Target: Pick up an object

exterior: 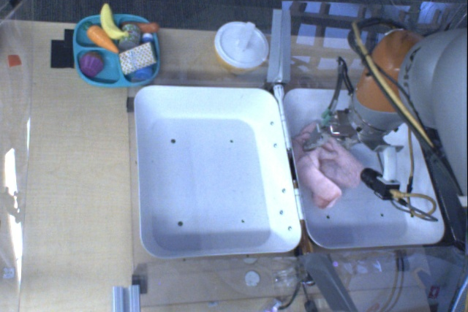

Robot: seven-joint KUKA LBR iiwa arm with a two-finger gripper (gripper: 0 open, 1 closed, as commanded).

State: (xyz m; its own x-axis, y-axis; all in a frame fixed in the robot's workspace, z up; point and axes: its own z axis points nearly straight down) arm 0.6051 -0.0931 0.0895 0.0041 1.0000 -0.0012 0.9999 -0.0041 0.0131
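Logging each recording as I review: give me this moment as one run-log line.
arm: over right bin | gripper: down at pink cloth | grasp: unconfirmed | left bin: untouched

The soft thing (327,170) right under the gripper (330,129) is pink. The gripper is shiny silver. The arm (431,77) above it is grey with an orange band (387,73). The bin (365,223) below the gripper is white, and so is the bin (205,172) to its left, with little dark dots. Far to the left, a blue tray (115,49) has a yellow banana (110,23), an orange carrot (101,37) and a purple thing (91,63). The bench (66,179) is light tan.
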